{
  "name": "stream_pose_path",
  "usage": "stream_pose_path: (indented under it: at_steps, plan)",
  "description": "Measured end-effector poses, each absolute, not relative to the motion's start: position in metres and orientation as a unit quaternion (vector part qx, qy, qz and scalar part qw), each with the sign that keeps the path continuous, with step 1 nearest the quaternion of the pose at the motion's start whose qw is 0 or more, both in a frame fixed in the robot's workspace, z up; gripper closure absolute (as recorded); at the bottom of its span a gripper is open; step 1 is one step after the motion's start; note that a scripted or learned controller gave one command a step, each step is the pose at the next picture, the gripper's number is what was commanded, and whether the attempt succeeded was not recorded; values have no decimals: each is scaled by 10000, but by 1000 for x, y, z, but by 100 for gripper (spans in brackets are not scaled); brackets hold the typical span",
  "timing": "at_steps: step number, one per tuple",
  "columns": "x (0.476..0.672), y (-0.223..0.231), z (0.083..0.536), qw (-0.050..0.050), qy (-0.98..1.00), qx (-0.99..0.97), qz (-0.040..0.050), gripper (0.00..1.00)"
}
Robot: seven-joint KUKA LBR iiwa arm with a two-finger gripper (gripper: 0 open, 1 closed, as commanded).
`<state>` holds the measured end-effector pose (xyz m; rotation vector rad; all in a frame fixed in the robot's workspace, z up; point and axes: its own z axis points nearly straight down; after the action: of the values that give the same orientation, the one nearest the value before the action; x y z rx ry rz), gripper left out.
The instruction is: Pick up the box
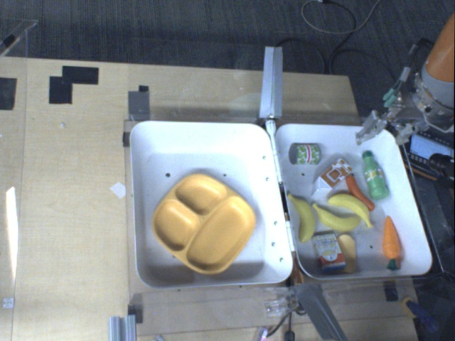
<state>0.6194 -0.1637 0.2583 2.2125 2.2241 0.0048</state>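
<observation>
the arm is cut off by the right edge, so just its orange band and part of the wrist are visible. the gripper at the far corner of the right bin is small and blurred, and its state is not possible to tell. the label of the small can is too small to read. the juice box hides part of the item just beside it. the print on the small box is unreadable, and the carrot covers its lower corner.
</observation>
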Motion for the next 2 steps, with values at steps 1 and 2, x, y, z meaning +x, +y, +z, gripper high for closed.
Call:
stream_pose_path:
  at_steps: [1,2]
  plan:
    - [538,-163,126,7,5944,8041,8,0]
    - [585,-169,102,22,5985,8011,20,0]
